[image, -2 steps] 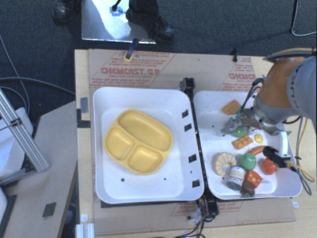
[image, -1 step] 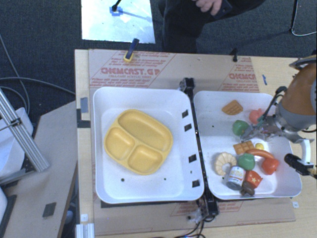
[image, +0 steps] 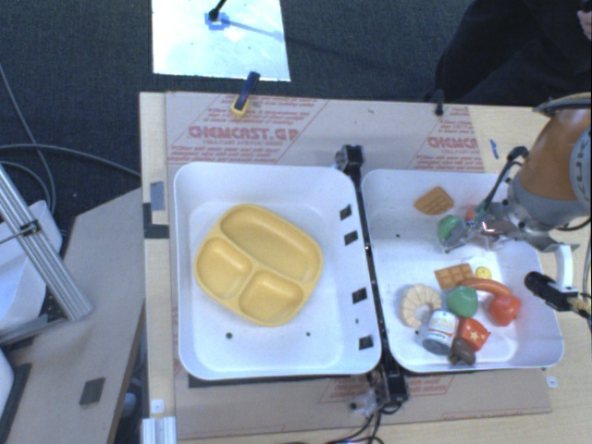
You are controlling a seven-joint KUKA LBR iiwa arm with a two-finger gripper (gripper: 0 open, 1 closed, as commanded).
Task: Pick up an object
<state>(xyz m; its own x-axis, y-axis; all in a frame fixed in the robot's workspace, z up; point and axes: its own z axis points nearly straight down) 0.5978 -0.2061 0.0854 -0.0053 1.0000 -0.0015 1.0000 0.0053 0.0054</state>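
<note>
The right bin (image: 398, 248) holds several toy foods. A green piece (image: 450, 227) lies in its upper middle, and my gripper (image: 474, 229) is low in the bin right beside it, touching or nearly touching its right side. The grey arm with its orange band (image: 555, 160) comes in from the right. An orange cracker (image: 434, 200) lies just above the green piece. Toward the front lie a brown waffle (image: 453, 275), a green ball (image: 462, 301), an orange-red vegetable (image: 498, 299), a beige pastry (image: 418, 302), a small can (image: 440, 329) and a red box (image: 472, 334).
The left bin (image: 199, 340) carries a yellow divided plate (image: 259, 263). A black divider with clips (image: 363, 248) separates the two bins. A black part of the arm (image: 548, 290) overhangs the right bin's right edge. A yellow-and-blue tool (image: 245, 95) lies on the bench behind.
</note>
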